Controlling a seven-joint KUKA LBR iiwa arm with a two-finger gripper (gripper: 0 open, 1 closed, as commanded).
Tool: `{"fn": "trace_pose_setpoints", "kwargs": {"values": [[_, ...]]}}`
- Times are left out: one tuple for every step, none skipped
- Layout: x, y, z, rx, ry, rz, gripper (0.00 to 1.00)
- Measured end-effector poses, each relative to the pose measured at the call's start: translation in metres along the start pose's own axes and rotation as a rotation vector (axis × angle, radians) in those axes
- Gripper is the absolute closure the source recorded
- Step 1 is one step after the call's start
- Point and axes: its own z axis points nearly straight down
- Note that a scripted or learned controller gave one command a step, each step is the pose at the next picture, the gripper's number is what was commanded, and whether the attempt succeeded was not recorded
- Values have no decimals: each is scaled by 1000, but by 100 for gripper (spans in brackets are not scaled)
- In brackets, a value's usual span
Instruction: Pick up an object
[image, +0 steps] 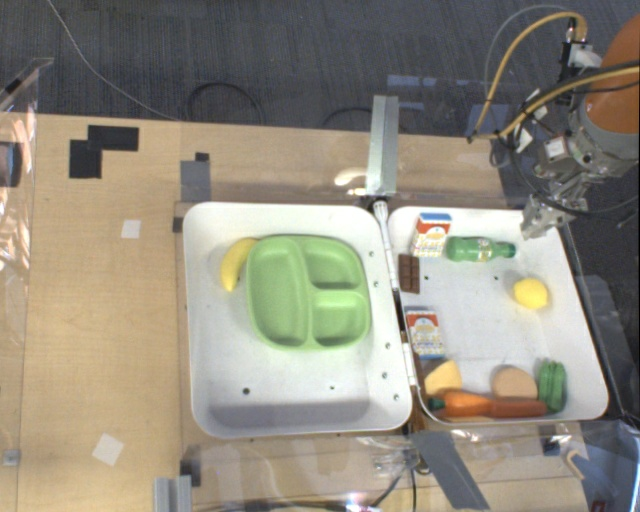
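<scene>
Tray (305, 293) in left bin (290, 400); bottle (480, 249), lemon (531, 293) in right bin (580, 330).

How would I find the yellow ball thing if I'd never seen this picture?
Look in the right white bin, the one crowded with toy food. Near its right wall, below the lying green bottle, sits the lemon by itself. It is round and plain yellow, with bare white floor all around it.

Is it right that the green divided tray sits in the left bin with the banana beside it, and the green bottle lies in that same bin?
Not quite. The camera view shows the green divided tray in the left bin with the banana beside it, but the green bottle lies in the right bin, near its far edge next to a small carton.
</scene>
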Motion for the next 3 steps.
{"fn": "trace_pose_setpoints", "kwargs": {"values": [[22, 55, 120, -18, -10, -487, 100], [-54, 20, 19, -2, -4, -603, 100], [-92, 5, 6, -10, -9, -590, 100]]}}
